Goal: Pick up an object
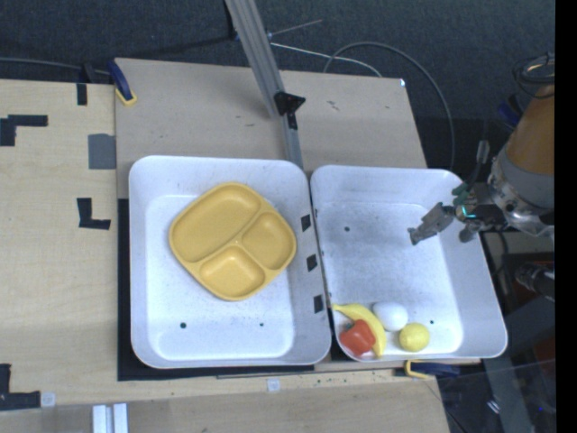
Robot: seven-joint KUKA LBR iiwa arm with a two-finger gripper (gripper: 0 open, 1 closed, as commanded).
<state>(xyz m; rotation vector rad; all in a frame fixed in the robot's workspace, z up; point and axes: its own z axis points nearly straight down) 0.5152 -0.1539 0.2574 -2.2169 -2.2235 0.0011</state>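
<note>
Speckled white bins (225,350) hold a glossy three-compartment yellow plate (233,240).

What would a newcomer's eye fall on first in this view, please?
Most likely the yellow tray, with three compartments, lying in the left bin. Next, the small cluster in the right bin's near corner: a banana, a red piece, a white ball and a yellow ball. The gripper reaches in over the right bin's far right side, well apart from the cluster.
</note>
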